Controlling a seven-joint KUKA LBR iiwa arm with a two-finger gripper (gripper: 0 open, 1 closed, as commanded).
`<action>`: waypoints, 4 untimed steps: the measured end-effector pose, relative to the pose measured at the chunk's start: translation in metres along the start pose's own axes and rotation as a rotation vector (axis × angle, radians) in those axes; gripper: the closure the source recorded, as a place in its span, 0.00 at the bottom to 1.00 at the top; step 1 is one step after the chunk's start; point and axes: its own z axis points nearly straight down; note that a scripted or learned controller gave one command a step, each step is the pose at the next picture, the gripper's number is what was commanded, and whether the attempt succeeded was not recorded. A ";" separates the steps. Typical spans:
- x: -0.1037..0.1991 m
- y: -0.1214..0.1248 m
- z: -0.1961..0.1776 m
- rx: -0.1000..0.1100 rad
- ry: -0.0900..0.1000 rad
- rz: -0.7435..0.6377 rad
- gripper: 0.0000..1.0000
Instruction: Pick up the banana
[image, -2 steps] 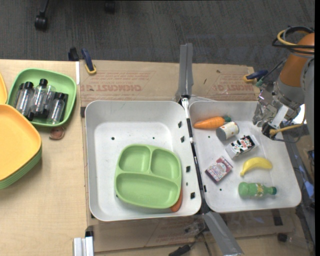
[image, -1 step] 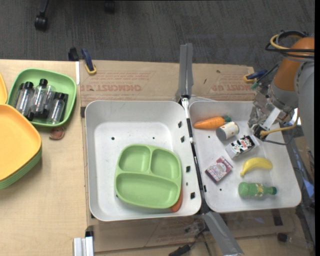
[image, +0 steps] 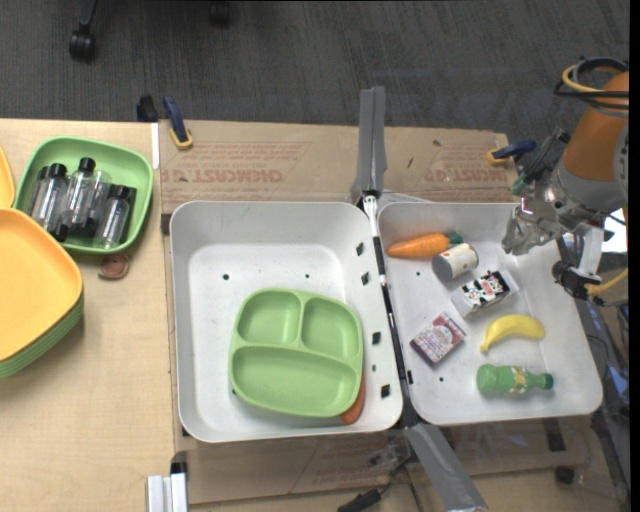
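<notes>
The yellow banana (image: 513, 331) lies in the right bin (image: 585, 395), towards its right side, curved and free of the other items. My gripper (image: 522, 236) hangs over the bin's far right corner, well behind the banana and apart from it. Nothing shows in its grasp. The orange band of the arm (image: 592, 135) rises above it at the right edge.
Around the banana lie a green bottle (image: 512, 380), a purple box (image: 438, 338), a patterned card box (image: 485, 290), a white cup (image: 455, 262) and a carrot (image: 418, 245). The left bin (image: 200, 250) holds a green divided plate (image: 297, 352). Yellow plates (image: 35, 290) and a bottle tray (image: 85, 195) sit far left.
</notes>
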 end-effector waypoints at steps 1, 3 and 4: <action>0.005 0.009 0.003 -0.001 0.000 0.088 1.00; 0.007 0.005 0.005 0.002 0.000 0.241 1.00; 0.012 0.007 0.001 0.001 0.000 -0.052 1.00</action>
